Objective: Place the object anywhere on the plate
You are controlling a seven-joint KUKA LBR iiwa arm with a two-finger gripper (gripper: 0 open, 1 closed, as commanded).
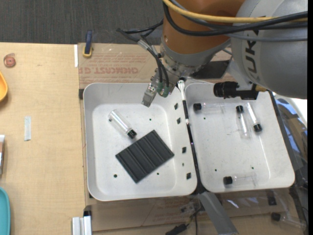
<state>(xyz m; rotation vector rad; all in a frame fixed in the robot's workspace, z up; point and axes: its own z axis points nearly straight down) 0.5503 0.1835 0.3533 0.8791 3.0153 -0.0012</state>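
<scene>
Gripper (149, 97) hangs over the left bin (93, 146), jaw state indeterminate; the clear vial (121, 123) lies below-left of it, long axis running diagonally, just above the black ribbed plate (145, 155), which sits directly beneath the gripper.

Even, bright overhead light; soft shadows; the near arm (234, 28) looks slightly blurred.

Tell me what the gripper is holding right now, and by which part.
Nothing is visibly held. The gripper hangs over the left bin, apart from the clear vial and the black ridged plate.
</scene>
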